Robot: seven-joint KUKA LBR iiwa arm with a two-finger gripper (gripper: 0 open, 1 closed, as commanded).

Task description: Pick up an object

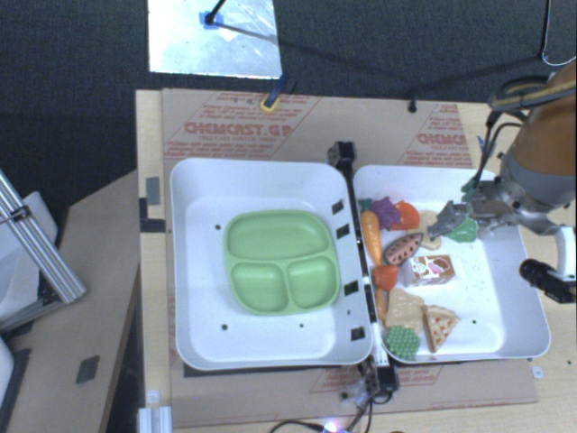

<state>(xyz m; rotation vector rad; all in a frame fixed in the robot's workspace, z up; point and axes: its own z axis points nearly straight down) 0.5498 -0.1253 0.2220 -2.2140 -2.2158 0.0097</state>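
My gripper hangs low over the back right part of the right bin, reaching in from the right. A green toy lies right beneath it, partly covered by it. Whether the gripper touches the toy cannot be told. Left of it lie a red-orange tomato, purple grapes, an orange carrot and a dark watermelon slice. A small printed packet lies just in front of the gripper.
Toast, a pizza slice and a green dotted round piece lie at the right bin's front left. The left bin holds a green divided plate. A black divider runs between the bins.
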